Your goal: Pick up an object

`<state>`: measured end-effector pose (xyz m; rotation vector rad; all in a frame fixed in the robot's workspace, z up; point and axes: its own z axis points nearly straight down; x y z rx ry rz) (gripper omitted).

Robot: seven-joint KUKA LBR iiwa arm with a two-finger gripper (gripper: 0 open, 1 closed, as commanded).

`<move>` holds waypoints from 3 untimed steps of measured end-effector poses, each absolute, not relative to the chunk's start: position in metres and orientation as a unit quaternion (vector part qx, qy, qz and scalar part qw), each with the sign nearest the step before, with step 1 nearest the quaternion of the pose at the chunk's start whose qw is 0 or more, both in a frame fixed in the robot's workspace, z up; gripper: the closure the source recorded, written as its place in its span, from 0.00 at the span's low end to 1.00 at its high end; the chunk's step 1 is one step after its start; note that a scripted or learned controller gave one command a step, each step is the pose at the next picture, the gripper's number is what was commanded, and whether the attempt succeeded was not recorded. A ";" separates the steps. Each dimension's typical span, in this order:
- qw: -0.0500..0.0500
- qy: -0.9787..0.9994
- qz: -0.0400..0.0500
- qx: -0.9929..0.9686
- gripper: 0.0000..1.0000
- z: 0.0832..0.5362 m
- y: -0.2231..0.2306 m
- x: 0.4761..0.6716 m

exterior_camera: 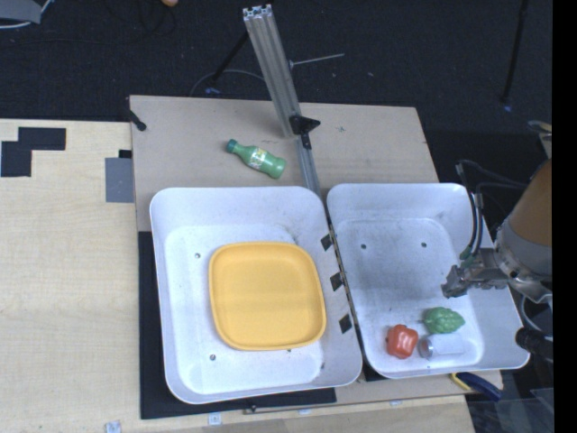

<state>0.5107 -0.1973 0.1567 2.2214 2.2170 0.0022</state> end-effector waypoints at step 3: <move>0.000 0.708 0.000 0.706 1.00 0.223 -0.141 0.516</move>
